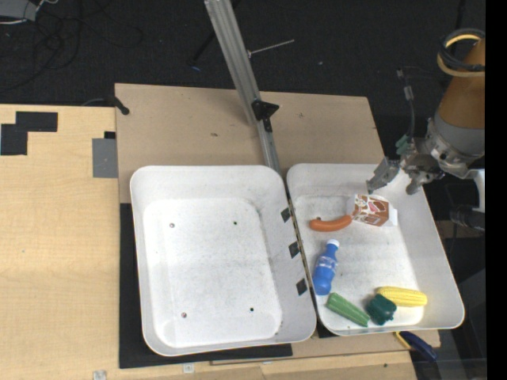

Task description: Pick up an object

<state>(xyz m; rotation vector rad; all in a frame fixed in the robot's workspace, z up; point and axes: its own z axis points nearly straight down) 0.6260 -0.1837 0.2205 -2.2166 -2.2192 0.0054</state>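
Nearest the camera, along the front wall of the right bin (444,291), lie a yellow corn cob (402,296), a dark green block (381,309) touching its left end, and a green wedge-shaped piece (346,309) just left of that. A little farther in, close to the bin's left wall, a blue bottle (325,267) with a white cap lies on its side, cap pointing away from the camera. Beyond it an orange sausage-shaped toy (330,223) lies crosswise, and just to its right sits a small red and white packet (372,210); there is print on the packet, but it is too small for me to read. The left bin (146,212) sits beside the right one, the two meeting at a seam with dark clips.

My arm (462,101) comes in from the right, grey with the orange band high up, the wrist bent down toward the far right part of the right bin. My fingers (394,177) are spread, two prongs standing apart with nothing between them, poised just above and behind the packet, near the bin's far rim. Farther back, a slanted metal rail (238,62) rises from the bench (198,125).
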